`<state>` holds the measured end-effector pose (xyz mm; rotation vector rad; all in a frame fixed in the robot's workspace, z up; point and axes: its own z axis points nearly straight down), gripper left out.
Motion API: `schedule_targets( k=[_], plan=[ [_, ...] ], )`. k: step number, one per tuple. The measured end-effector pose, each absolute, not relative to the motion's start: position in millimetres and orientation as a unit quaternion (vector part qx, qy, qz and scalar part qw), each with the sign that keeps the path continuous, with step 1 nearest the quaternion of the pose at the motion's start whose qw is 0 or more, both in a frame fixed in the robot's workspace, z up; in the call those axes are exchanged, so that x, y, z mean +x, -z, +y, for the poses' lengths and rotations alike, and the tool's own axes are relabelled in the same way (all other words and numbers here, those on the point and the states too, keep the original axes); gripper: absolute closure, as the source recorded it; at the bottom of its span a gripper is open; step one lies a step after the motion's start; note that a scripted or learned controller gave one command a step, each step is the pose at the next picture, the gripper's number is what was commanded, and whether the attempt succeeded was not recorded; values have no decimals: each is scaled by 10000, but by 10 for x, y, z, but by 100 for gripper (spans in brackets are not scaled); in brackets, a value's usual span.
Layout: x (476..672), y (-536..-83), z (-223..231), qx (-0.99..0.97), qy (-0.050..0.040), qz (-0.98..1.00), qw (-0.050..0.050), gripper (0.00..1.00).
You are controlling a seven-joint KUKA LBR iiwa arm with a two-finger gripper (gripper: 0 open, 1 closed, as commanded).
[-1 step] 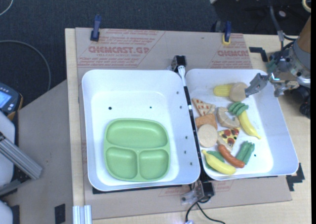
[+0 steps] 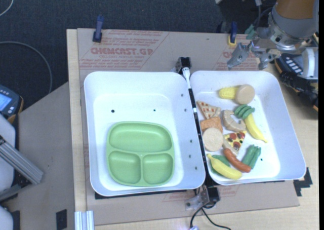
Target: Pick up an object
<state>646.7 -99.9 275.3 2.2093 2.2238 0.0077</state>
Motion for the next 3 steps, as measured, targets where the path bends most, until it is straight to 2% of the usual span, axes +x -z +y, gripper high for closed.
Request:
schedule_targets(
  k=[1,2,3],
  plan=[
    [6684,-3389,-385,7046,-30,7096,36,0],
    [6670,-3803,295,7051,-26,7091,25,0],
    [5698,-2303,236,7080,73,7061,-77,0]
  ],
)
